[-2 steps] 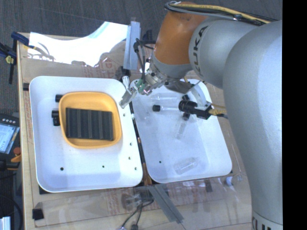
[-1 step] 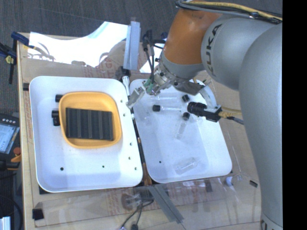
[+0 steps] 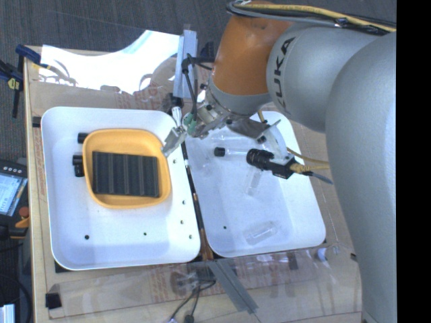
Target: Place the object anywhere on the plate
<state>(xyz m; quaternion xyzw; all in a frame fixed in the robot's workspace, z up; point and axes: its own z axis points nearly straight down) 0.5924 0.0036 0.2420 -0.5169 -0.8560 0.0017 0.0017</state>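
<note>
My gripper (image 3: 176, 134), jaw state unreadable from here, hangs at the yellow plate (image 3: 126, 165)'s right rim, dark ridged object (image 3: 126, 173) already lying on it to my left, long axis across.

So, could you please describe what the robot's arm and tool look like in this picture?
The arm is bulky and rounded, in smooth silver-grey, with a wide orange band above the wrist and dark KUKA lettering beside it. A yellow cable and a black one run along its top. The tool is slim, pale metal with small green and black fittings and thin wires.
</note>
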